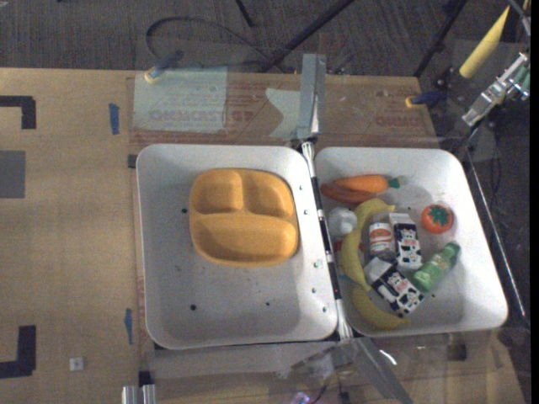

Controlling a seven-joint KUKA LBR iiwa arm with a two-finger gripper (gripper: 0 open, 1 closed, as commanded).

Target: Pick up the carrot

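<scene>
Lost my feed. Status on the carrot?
Carrot lying at right bin's far edge, untouched. Banana just beside it. Nothing on top.

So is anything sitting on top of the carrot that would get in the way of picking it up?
Nothing visible lies on the carrot. It rests at the far left of the right bin, open from above. The banana curves just in front of it and a small white thing sits close by, so a grab from the near side looks tight.

— Where's the gripper?
— Up by the bench's far right corner, near the view's right edge: a pale grey piece, slanted.
— Over the bench?
— No, outside it, well apart. It's too blurred and small to tell more.
</scene>
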